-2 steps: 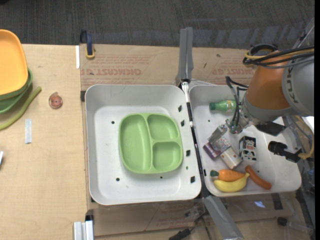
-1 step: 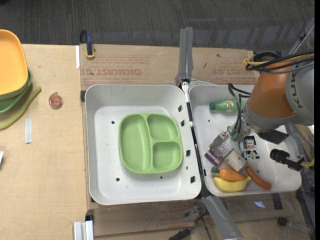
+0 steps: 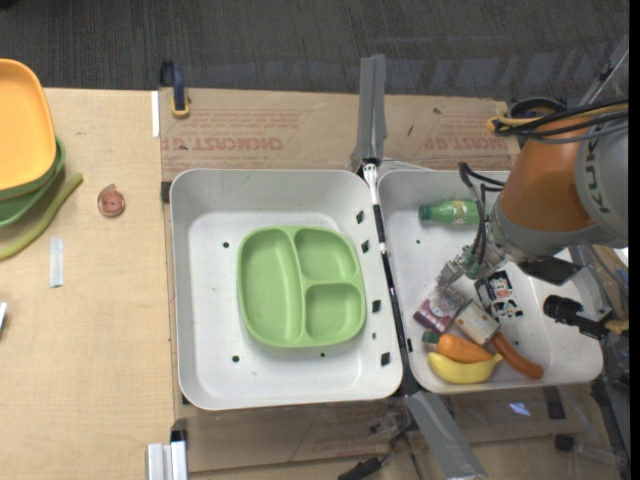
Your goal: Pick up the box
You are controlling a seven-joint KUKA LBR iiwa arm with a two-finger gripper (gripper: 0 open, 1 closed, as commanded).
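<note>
Arm enters from the right of the frame, orange band above the wrist. Gripper [image 3: 468,268] sits low in the right bin [image 3: 400,200], mid-frame right, directly over a cluster of items; cannot tell its state from this angle.

Small box [image 3: 478,324], tan with a white face, lies tilted in the lower part of the right bin, just below the gripper, touching a purple packet [image 3: 438,313] on its left. No print legible on either. Below them: orange carrot [image 3: 518,358], banana [image 3: 462,370]. Green bottle [image 3: 449,211] lies on its side near the bin's upper edge; label unreadable.

Left bin [image 3: 200,200] holds a green three-compartment plate [image 3: 301,286].

Cardboard [image 3: 240,133] behind the bins shows reddish print, upside down, reading roughly "CHEMCAST".
</note>
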